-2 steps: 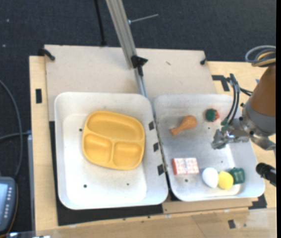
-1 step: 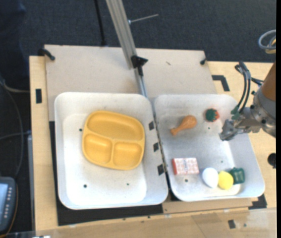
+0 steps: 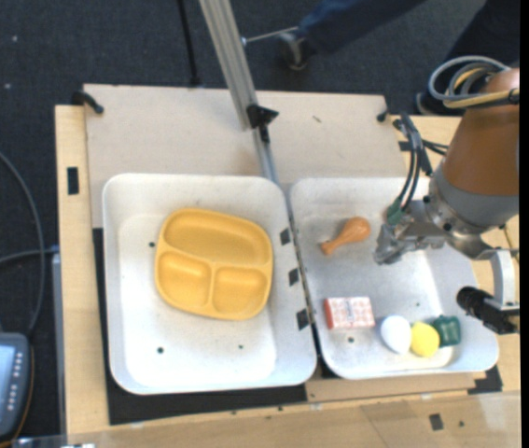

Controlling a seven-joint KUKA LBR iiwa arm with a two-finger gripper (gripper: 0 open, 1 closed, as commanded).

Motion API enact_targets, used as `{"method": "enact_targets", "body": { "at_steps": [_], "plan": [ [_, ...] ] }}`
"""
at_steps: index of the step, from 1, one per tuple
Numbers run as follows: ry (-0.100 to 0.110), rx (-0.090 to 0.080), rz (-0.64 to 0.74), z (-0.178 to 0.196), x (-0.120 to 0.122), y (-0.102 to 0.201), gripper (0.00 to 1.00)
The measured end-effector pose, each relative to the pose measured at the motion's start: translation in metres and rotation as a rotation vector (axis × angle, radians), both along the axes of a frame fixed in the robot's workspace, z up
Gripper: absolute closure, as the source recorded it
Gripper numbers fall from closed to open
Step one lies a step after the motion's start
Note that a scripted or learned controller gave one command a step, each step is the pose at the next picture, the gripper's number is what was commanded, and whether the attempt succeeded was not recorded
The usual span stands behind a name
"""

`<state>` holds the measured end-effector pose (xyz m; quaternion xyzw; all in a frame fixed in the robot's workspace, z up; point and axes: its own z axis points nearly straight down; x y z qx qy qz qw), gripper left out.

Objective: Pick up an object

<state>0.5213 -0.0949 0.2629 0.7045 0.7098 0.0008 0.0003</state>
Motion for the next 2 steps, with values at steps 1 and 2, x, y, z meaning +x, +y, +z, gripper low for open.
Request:
{"method": "enact_targets", "body": {
  "at_steps": [1,2],
  "plan": [
    [0.002,0.000,-0.001,-0.011,0.013,0.049,1.00],
    [-0.001,0.001,0.001,-0.007,0.014,0.108,1.00]
  ]
}}
